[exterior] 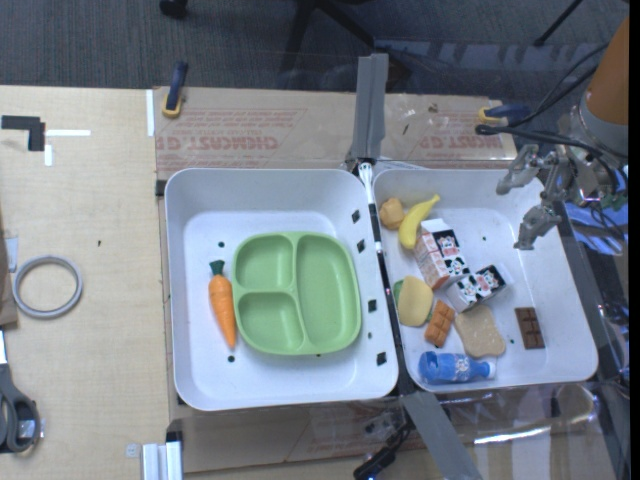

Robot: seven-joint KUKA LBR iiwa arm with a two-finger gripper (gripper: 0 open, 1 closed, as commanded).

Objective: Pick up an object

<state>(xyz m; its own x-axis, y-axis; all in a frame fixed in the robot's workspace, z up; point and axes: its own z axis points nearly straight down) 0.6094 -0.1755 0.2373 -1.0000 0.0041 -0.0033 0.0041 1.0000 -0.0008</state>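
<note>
Overhead, you see the gripper (532,200) hanging above the right bin's (575,368) upper right part, fingers spread with nothing between them. Left of it in that bin lie a banana (416,220), two milk cartons (440,256), a blue bottle (455,368) and a chocolate bar (530,328). In the left bin (185,298), a carrot (223,303) lies just beside the green tray (298,293).

Two white bins (190,368), one green tray (297,293), one carrot (223,303), two milk cartons (437,255), one banana (417,219)
</note>
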